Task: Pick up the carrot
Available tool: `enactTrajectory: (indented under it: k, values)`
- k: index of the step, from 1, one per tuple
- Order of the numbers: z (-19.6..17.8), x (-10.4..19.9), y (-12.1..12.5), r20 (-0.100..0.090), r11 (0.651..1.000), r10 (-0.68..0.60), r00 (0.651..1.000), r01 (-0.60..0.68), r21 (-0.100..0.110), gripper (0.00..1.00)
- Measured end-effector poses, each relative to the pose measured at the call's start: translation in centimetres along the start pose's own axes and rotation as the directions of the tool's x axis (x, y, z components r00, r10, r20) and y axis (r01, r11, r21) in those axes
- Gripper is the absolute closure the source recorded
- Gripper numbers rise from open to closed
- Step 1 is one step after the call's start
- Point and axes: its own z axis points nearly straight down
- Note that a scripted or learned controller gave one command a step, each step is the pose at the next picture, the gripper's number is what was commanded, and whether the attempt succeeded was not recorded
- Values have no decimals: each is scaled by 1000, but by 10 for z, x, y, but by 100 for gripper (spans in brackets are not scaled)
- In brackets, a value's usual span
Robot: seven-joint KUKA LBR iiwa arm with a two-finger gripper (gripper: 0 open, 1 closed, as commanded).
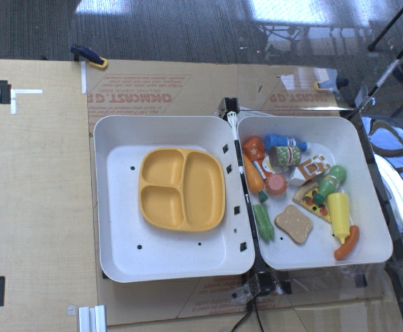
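The carrot (254,175) is a long orange piece lying lengthwise along the left wall of the right bin (374,185), its green top pointing toward the front. A red tomato-like piece (254,146) sits just behind it and a small pink round piece (276,185) lies at its right side.
The left bin (118,247) holds a yellow three-part plate (183,189). Crowded in the right bin are a blue bottle (285,143), a can (285,157), a green pod (263,221), a toast slice (294,224), pizza (312,199), a yellow bottle (339,213) and a sausage (346,243).
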Motion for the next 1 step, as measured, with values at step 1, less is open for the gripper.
enactTrajectory:
  k: [1]
  values:
    - [33,29,-2,-2,945,-326,945,326,-3,0]
